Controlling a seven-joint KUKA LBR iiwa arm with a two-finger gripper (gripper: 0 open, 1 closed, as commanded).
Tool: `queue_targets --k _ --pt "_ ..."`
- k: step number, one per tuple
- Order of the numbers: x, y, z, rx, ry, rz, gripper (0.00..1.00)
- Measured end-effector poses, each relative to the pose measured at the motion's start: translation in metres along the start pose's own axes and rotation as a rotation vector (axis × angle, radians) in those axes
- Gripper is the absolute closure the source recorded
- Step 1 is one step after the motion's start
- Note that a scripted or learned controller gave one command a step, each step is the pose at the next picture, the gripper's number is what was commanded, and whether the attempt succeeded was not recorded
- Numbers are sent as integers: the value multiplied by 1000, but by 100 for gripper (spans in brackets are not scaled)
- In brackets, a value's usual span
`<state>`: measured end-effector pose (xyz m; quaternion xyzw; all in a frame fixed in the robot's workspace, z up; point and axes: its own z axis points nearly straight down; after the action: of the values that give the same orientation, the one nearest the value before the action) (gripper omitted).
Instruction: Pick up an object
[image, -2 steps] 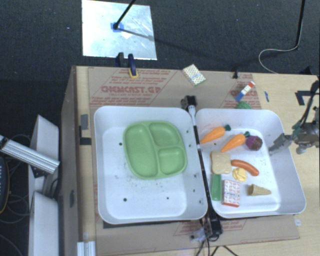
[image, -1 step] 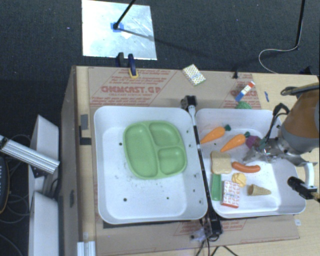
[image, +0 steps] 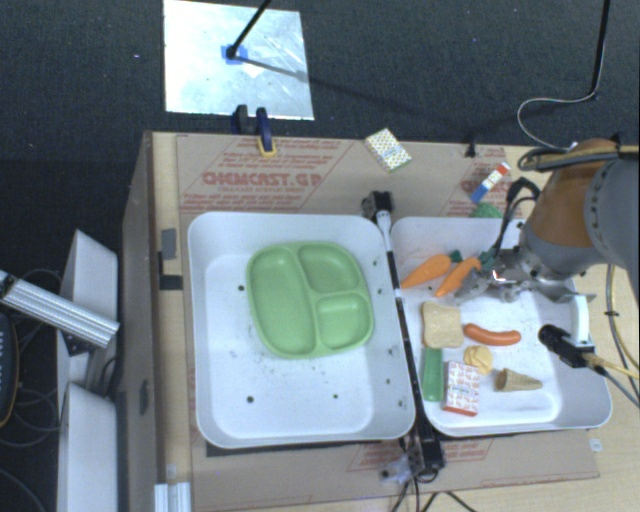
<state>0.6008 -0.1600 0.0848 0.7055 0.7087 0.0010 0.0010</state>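
Note:
The right bin holds several toy foods. Two orange carrots lie in its upper part, one nearer the divider and one just right of it. Below them lie a bread slice, a red sausage, a green stick, a red-and-white packet, a small orange piece and a cone. My gripper hangs low over the bin's upper part, at the right end of the second carrot. The arm's body hides its fingertips.
The left bin holds a green divided plate. A black divider runs between the bins. The grey and orange arm covers the right bin's far right corner. Small clutter sits on the cardboard behind the bins.

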Motion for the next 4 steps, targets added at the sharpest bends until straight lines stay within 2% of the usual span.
queue_targets --k 1,2,3,4 --pt "-1 1 -11 -2 -1 -1 100" --pt "-1 1 -11 -2 -1 -1 0" --pt "5 65 3 12 -2 1 0" --pt "6 69 -11 0 -3 -4 100"
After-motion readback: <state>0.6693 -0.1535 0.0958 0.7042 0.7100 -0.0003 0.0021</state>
